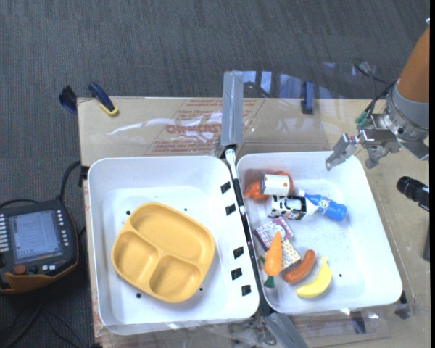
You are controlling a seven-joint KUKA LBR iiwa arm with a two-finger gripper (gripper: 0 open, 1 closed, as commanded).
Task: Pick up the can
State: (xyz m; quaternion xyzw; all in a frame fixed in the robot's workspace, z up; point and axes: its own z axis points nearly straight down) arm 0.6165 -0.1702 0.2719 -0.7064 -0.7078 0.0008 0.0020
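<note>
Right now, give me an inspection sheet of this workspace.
Surface: two white bins side by side, left bin and right bin.
Job's things: can, orange and white, lying on its side near the right bin's far left corner.
Clutter: yellow divided tray in the left bin; in the right bin a blue bottle, black-and-white carton, carrot, sausage, banana.
Claw: claw above the right bin's far edge, nothing between its fingers.
Cables: black cable left of the bench.
Surroundings: teach pendant on grey carpet.
</note>
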